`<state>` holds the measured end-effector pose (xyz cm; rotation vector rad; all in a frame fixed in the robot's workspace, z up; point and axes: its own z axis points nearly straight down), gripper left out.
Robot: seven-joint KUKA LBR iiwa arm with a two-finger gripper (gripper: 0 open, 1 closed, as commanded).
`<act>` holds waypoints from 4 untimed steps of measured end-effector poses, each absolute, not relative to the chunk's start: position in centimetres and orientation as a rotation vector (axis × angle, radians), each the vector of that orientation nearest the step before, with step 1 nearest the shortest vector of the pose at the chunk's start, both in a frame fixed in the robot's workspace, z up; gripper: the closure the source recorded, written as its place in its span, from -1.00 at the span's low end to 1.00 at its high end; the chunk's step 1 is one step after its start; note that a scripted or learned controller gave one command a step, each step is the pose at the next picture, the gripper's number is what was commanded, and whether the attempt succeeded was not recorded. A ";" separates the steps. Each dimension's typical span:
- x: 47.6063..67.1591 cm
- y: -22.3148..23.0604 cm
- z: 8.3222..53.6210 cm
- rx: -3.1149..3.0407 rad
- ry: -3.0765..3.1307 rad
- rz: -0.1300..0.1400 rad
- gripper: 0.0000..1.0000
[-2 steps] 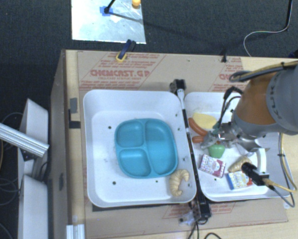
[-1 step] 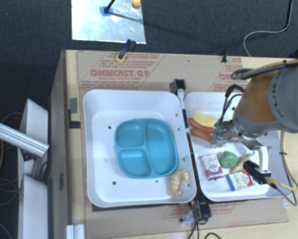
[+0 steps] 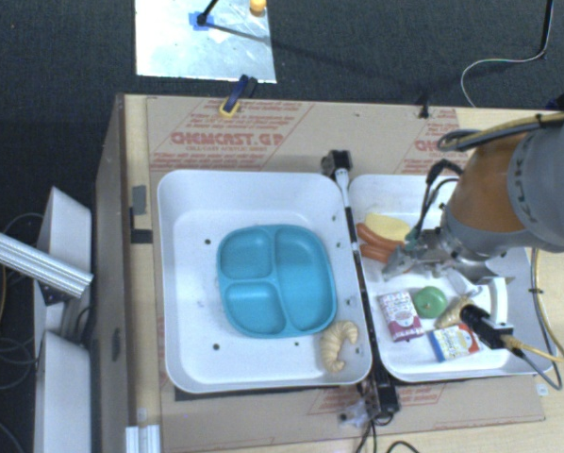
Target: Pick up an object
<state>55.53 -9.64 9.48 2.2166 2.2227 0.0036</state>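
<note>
The gripper (image 3: 423,258) hangs low in the right bin (image 3: 518,366); whether its jaws are parted or gripping anything cannot be told. Just beside it lie a green ball (image 3: 431,301), a red packet (image 3: 398,315) and a hot dog (image 3: 377,238). Nothing appears lifted yet.

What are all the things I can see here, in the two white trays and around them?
White bins: two, side by side on the bench.
Divided plate: one, light blue, middle of the left bin.
Croissant: one, pale tan, left bin's near right corner, beside the plate.
Hot dog: one, reddish with a bun, far left of the right bin.
Yellow piece: one, beside the hot dog.
Small packet: one, red and white, right bin.
Green round thing: one, right of the packet.
Blue and red packet: one, right bin's near edge.
Robot arm: one, grey with an orange band, over the right bin.
Hand: one, low over the right bin.
</note>
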 end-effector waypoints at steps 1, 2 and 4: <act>51.5 -10.8 8.4 2.220 2.222 0.000 -1.00; 51.5 -10.7 8.4 2.219 2.222 0.001 -1.00; 54.7 -4.4 18.5 2.215 2.225 0.005 1.00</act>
